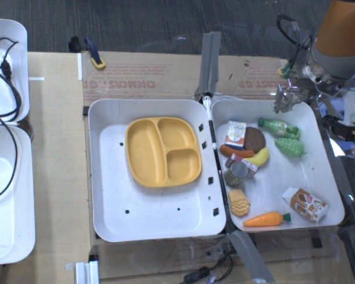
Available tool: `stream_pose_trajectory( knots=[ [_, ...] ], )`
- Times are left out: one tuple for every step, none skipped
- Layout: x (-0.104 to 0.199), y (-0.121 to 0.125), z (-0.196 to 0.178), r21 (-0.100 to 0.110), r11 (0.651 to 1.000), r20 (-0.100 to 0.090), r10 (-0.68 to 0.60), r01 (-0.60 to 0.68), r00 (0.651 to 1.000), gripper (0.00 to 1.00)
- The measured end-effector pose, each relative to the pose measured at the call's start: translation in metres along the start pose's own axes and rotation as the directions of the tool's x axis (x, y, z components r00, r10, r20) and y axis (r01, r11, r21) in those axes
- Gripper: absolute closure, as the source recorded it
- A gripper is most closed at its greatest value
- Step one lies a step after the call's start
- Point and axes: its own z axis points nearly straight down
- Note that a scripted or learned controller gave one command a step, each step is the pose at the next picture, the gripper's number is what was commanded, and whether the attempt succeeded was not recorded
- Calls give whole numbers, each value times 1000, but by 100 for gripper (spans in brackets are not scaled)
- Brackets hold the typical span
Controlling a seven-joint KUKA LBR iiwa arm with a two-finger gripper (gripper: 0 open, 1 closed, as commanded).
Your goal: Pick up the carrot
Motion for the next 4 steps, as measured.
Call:
stream_pose_trajectory(
  knots=[
    [-39,-62,63,0,954,0,-299,299,954,0],
    [-4,-37,54,-3,833,3,-554,554,833,0],
    [-6,-84,49,-2,668,2,-744,744,668,0],
    [-3,-147,68,-2,647,1,-763,763,647,0]
  ],
)
